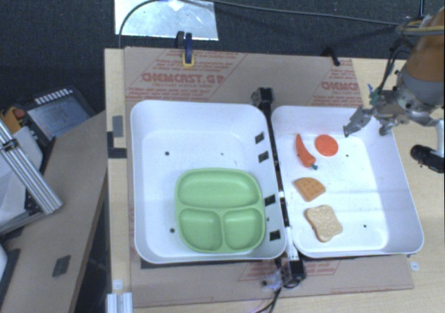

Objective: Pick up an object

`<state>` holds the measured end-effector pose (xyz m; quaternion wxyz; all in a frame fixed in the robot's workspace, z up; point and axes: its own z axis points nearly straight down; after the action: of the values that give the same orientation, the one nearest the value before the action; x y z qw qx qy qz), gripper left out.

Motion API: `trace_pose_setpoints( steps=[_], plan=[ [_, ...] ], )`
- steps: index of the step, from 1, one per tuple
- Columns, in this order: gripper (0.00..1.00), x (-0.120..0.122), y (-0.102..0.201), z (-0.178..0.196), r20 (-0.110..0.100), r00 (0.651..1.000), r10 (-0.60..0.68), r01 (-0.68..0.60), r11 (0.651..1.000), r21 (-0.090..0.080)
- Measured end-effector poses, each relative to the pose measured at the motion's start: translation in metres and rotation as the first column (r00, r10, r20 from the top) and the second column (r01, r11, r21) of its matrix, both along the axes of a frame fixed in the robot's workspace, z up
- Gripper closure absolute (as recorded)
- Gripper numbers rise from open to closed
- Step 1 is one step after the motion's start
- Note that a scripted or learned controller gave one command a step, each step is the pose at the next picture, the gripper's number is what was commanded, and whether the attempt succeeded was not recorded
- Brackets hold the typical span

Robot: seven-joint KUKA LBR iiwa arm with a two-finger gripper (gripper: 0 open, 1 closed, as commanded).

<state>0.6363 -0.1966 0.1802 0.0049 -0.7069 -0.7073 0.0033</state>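
- Nothing is picked up yet: the gripper (368,121) hangs above the far right corner of the right bin (389,186), its fingers spread apart with nothing between them.
- The candidates all lie on that bin's floor: an orange disc (327,145) nearest the gripper, a carrot (304,151) just beside it, a waffle (309,188), and a bread slice (324,222).
- The left bin (160,131) holds a green divided plate (219,209).
- Descent, closing and lift all remain, I judge.

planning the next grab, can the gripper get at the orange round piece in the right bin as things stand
Probably yes. The gripper hovers over the right bin's upper part, just right of the orange round piece. Bare bin floor lies between them, and the carrot sits on the piece's far side, apart from it.
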Motion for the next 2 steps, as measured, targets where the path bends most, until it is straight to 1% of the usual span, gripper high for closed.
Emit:
trace_pose_setpoints(
  steps=[1,2],
  plan=[
    [0.00,0.003,0.001,0.009,0.013,1.000,0.003,-0.003,1.000,-0.003],
    [0.00,0.001,-0.004,-0.033,0.012,1.000,0.001,-0.001,1.000,-0.003]
  ],
)
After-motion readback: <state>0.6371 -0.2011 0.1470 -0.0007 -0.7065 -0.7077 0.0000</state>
